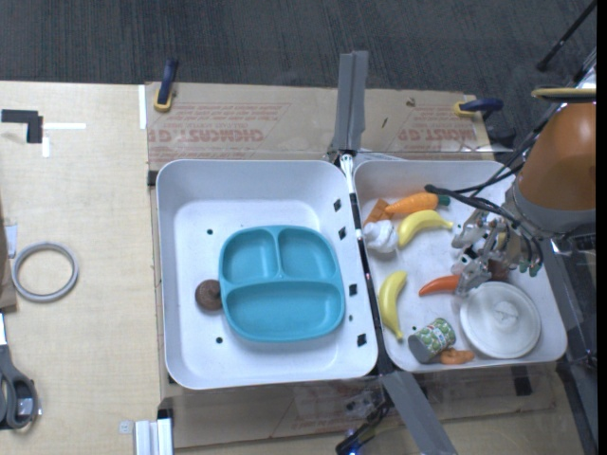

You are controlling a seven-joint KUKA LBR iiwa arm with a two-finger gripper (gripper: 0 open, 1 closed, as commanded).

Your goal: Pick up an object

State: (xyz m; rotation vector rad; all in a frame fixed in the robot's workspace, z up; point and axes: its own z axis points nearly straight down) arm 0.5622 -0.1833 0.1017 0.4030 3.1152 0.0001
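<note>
1. Down in the right bin [555,335], the jaws of the gripper [471,275], hanging over the red-orange pepper [439,285]; too cluttered with metal and cable to tell how far apart, or whether anything sits between them.
2. Just beside the gripper, toward the near wall: a white round plate [501,318], lying flat, its rim close under the fingertips.
3. Left of the pepper: a yellow banana [392,301], lying lengthwise near the bin's left wall.
4. Near the bottom edge: a small green-labelled can [433,339] on its side, touching a small orange piece [457,355] at its right.
5. Farther up in the same bin: a second yellow banana [422,225], curved, with an orange carrot [410,204] just above it and a white, lumpy object [381,238] at its left end.
6. Above and right of the gripper: the arm's orange band [561,169], with dark cables looping off toward the bananas.
7. In the left bin [180,349]: a blue divided tray [282,282], three compartments, lying flat in the middle; touching its left edge, a small brown round thing [209,295].
8. Out on the tabletop [76,368], well apart from both bins: a grey ring [43,271] at the left, and scissor handles [17,398] at the lower-left edge.
</note>
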